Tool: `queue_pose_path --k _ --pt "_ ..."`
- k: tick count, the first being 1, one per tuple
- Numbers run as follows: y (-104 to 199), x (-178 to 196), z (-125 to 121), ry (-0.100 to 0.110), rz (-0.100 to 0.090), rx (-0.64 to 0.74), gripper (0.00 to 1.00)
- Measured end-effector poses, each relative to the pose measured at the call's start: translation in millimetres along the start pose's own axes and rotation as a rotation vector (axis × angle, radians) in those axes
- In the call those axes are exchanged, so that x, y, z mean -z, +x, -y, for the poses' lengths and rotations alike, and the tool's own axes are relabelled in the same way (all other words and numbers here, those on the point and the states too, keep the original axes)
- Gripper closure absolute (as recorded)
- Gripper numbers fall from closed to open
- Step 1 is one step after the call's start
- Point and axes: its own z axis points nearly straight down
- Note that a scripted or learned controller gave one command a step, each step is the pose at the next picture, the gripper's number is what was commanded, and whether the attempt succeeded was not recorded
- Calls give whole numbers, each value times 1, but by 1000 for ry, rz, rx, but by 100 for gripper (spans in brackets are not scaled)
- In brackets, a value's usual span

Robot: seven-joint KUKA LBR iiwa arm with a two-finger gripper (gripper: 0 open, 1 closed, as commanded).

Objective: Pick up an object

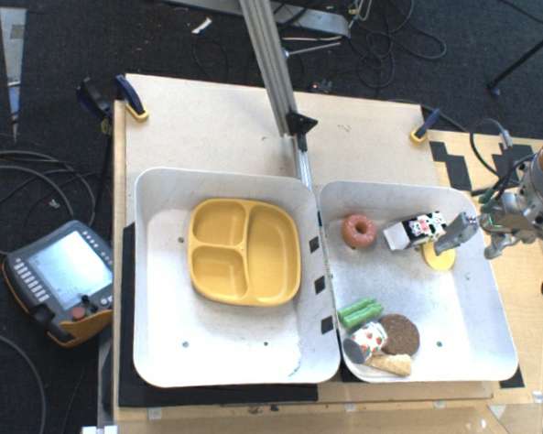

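You have the claw (472,235) at 3 o'clock, over the right bin (486,307); cannot tell its state. Beneath it, a yellow disc (440,259), beside a black-and-white toy (422,226). Donut (359,231) at 9 o'clock of these. Yellow divided plate (245,252) occupies left bin (159,250).

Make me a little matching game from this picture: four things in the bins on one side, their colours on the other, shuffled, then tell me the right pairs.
Things:
1. Divided plate in the left bin
2. Doughnut in the right bin
3. Bean pods in the right bin
4. Round cookie in the right bin

Colours:
A. Green
B. Dark brown
C. Yellow
D. Reddish pink

Pairs: 1-C, 2-D, 3-A, 4-B.
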Motion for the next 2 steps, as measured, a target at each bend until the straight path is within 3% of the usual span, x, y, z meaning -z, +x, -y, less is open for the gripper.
queue_pose_path --k 1,2 --pt "0 0 0 0 0 -1 0" --pt "5 -45 3 4 -1 -2 0"
